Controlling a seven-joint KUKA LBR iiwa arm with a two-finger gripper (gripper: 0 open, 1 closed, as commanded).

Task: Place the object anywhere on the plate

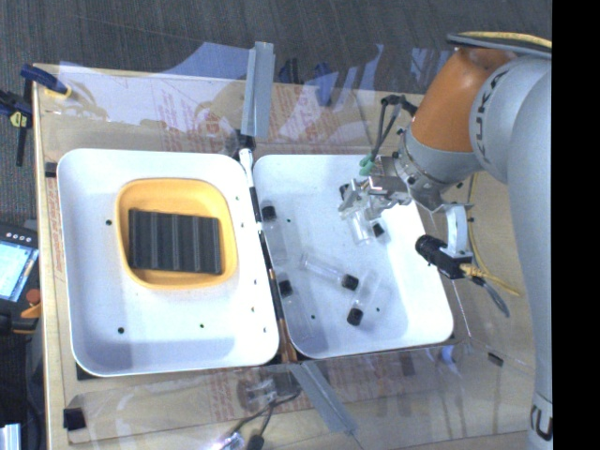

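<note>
A yellow plate (175,195) with a dark ridged centre lies in the left white bin (94,326). Several clear tubes with black caps lie in the right white bin (422,317). One tube (325,270) is near the bin's middle and another (362,300) is lower down. My gripper (362,204) hangs low over the upper right part of the right bin. A third clear tube (360,227) sits right under it, with its black cap (378,230) beside it. I cannot make out whether that tube is gripped.
The arm's orange band (450,101) and grey body stand over the right bin's far right corner. Cables and a black fitting (441,254) hang by that bin's right rim. A raised divider (264,251) separates the two bins.
</note>
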